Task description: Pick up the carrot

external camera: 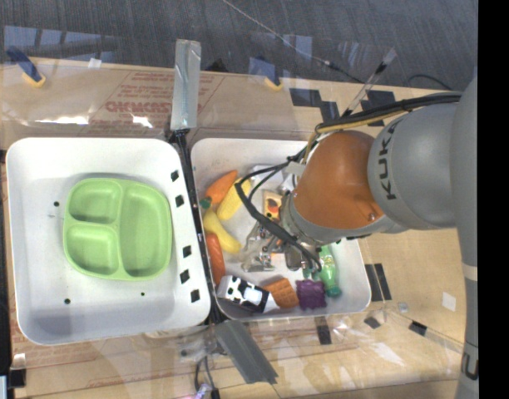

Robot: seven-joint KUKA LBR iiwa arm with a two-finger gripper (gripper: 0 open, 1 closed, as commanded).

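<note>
Carrot [220,185]: light, rigid, smooth toy, beside the yellow banana [221,233]; grasp mid-body.
Gripper [263,252]: state impossible to tell.

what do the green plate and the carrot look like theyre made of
Green plate: looks like moulded plastic, matte, one even lime colour with soft rounded dividers between its three sections. Carrot: probably a plastic toy, smooth and evenly orange with a slight sheen; too small to be sure.

Arm [387,181] hangs over right bin [354,293] beside carrot [220,185].
</note>
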